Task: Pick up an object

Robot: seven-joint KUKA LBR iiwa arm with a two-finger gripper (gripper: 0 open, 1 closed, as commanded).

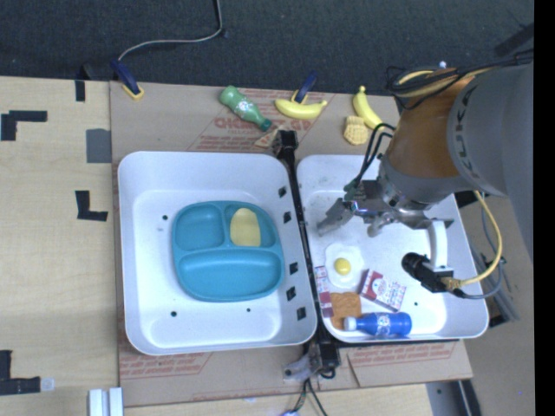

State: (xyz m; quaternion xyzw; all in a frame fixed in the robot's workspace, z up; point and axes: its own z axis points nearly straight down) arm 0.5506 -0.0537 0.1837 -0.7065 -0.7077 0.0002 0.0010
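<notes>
My gripper [353,218] hangs over the right bin [460,323] with jaws spread and nothing between them, just above the toy fried egg [343,264] (blue bottle [380,323] lies near the front wall).

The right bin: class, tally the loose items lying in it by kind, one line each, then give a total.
In the right bin, below the gripper:
Fried egg: 1
Red and white packet: 1
Brown cracker: 1
Blue bottle: 1
Total: 4
</notes>
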